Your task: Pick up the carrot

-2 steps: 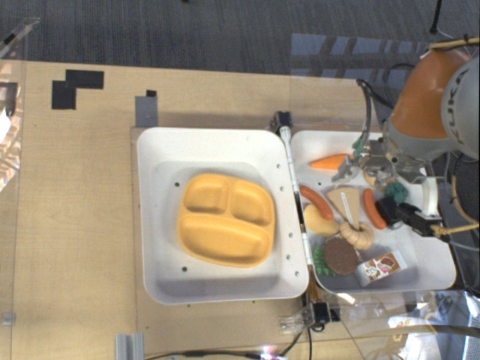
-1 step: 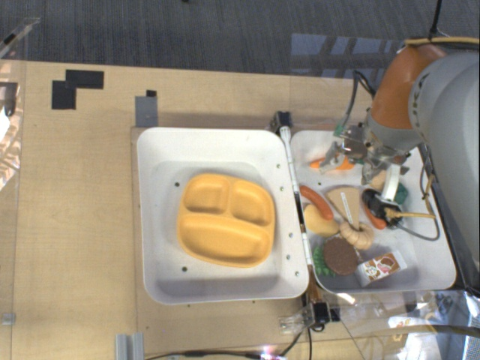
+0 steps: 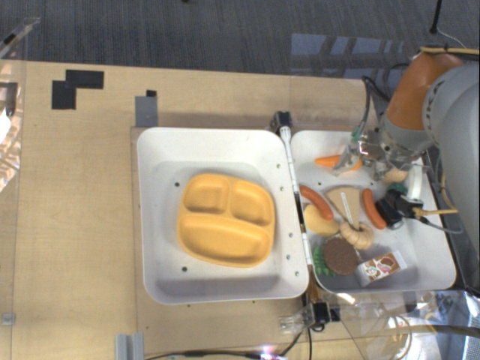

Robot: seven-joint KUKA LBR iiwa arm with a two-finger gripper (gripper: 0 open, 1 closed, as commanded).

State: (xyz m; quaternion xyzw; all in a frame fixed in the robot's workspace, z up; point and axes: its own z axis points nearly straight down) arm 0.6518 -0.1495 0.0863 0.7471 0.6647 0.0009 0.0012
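The carrot point(image 3: 327, 160), small and orange, lies at the far side of the right bin point(image 3: 442, 265), near its back wall. My gripper point(image 3: 349, 161) is low over the bin at the carrot's right end, touching it or nearly so. The grey arm with its orange band point(image 3: 411, 96) comes in from the right above it. The carrot's right tip is hidden by the gripper.
Crowded in the right bin are two red sausages point(image 3: 311, 198) point(image 3: 370, 208), a yellow potato point(image 3: 319, 220), a beige twisted pastry point(image 3: 358, 235), a brown patty point(image 3: 340, 256) and a small carton point(image 3: 379, 267). A yellow divided tray point(image 3: 225, 220) sits in the left bin point(image 3: 157, 156).
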